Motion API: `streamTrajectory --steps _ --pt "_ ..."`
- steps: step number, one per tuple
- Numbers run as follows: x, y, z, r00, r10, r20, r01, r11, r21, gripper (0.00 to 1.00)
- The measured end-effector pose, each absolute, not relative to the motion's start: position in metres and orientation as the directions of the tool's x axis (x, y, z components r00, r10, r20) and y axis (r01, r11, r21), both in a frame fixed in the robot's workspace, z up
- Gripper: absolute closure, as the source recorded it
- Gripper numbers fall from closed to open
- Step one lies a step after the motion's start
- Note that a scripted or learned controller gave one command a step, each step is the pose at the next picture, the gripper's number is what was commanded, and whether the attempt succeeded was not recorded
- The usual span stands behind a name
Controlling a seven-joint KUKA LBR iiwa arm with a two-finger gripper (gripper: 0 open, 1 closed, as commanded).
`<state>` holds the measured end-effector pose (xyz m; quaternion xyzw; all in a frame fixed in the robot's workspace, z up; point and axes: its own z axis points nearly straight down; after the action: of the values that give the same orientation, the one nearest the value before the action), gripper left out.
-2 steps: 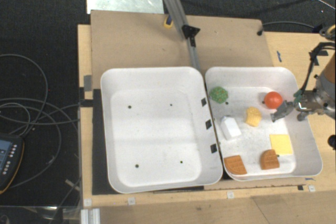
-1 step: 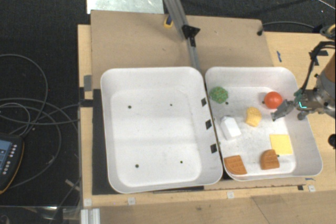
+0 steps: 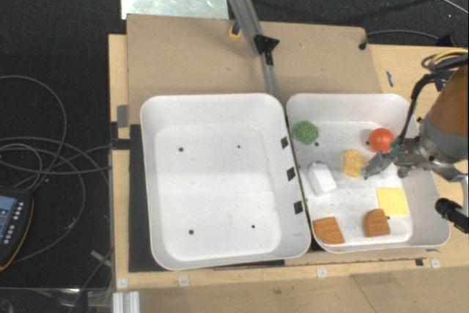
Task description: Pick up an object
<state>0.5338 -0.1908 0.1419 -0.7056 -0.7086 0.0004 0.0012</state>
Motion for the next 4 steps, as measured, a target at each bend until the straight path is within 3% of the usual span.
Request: streamTrajectory --steps 1,2,4 --pt "0.533 -0.190 0.090 -0.001 1.000 0.002 1.000 0.001 -0.003 0.00" --pt "0.535 -0.191 0.104 -0.002 1.000 0.000 1.000 0.002 0.003 1.00" --pt "0.535 -0.200 0.215 -0.004 1.000 -0.003 1.000 0.004 0.007 1.00"
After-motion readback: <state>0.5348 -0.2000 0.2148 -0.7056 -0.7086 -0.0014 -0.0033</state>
